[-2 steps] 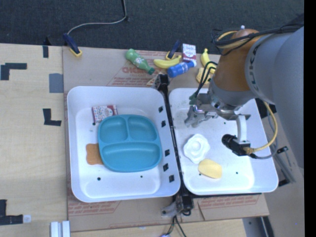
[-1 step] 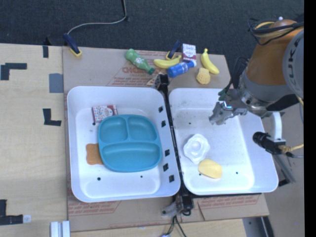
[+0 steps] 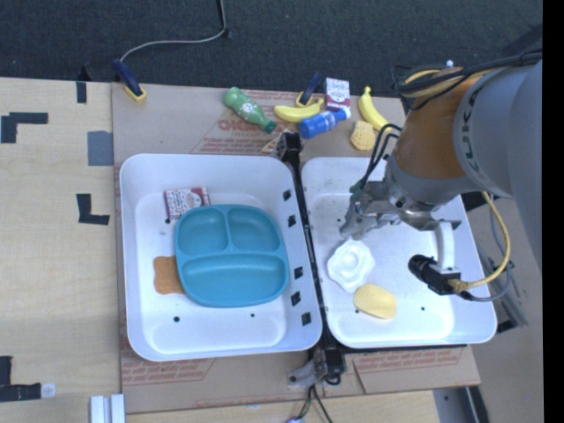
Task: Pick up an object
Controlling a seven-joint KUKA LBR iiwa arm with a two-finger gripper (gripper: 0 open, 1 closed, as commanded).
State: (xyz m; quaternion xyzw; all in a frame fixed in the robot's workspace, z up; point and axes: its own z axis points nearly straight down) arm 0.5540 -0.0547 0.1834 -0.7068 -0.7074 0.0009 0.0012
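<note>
In the camera view the gripper [image 3: 359, 217] hangs low inside the right bin [image 3: 480, 329], near that bin's left wall; whether it is spread or closed cannot be told from this slant. Just below it, toward the counter's front edge, lies a white fried-egg toy [image 3: 350, 263], and nearer the bin's front rim a yellow lemon-like piece [image 3: 375, 301]. Nothing shows in its grasp. The egg seems the likeliest target; being flat, it probably wants a descent centred over its raised yolk, straddling the edges before closing.
</note>
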